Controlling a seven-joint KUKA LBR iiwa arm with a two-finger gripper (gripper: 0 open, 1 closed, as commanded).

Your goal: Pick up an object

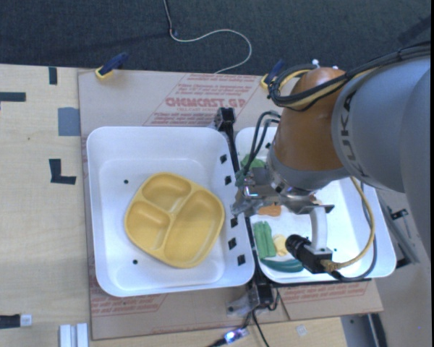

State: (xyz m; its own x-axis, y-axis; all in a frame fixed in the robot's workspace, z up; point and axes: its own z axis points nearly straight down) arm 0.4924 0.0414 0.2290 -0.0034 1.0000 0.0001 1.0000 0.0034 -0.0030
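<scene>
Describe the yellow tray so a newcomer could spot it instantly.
Start at the left white bin, away from the arm. The yellow tray lies flat in its middle. It is rounded and split into compartments, far bigger than the small items in the right bin.

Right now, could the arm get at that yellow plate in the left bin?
Probably yes. The yellow plate lies alone with nothing over it, and the arm hangs just beside it above the right bin.
</scene>
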